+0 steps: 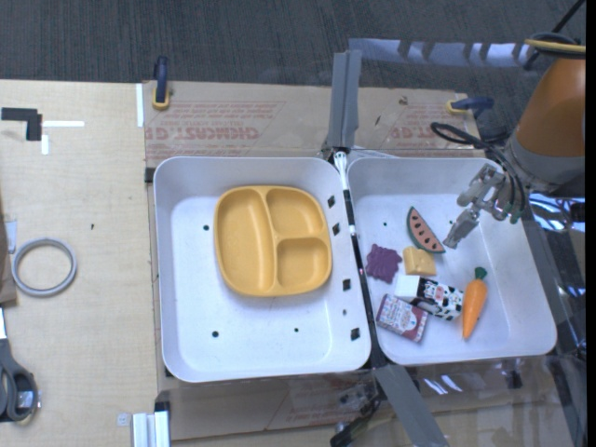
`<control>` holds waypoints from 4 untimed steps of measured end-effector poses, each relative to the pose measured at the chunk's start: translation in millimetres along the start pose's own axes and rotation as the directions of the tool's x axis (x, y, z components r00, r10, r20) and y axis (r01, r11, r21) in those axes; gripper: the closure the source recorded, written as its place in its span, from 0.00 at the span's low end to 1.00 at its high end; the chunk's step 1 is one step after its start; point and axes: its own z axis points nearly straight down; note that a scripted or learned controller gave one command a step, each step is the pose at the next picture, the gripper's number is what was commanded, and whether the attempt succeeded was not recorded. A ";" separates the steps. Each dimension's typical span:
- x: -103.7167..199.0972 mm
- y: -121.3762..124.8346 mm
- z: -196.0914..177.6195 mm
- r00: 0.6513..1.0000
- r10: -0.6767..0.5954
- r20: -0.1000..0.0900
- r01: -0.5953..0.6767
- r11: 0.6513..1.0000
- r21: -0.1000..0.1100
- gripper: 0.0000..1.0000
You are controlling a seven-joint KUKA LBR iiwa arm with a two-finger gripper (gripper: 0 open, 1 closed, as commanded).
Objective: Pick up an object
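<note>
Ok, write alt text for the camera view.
The arm's hand hangs over the right bin, above a watermelon slice, carrot, purple grapes and small boxes. The left bin holds a yellow divided plate.

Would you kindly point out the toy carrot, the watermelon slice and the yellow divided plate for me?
toy carrot [473, 307], camera view, middle of its orange body.
watermelon slice [425, 230], camera view, red flesh near the centre.
yellow divided plate [244, 242], camera view, floor of its long left compartment.
</note>
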 end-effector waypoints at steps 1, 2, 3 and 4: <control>42.6 8.9 45.7 0.944 0.329 0.002 -0.329 0.944 -0.001 0.00; 49.5 37.0 47.2 0.857 0.515 0.004 -0.515 0.857 -0.004 0.00; 49.5 37.1 39.1 0.859 0.512 0.005 -0.512 0.859 -0.002 1.00; 61.9 106.2 -47.6 0.777 0.630 -0.002 -0.630 0.777 0.004 1.00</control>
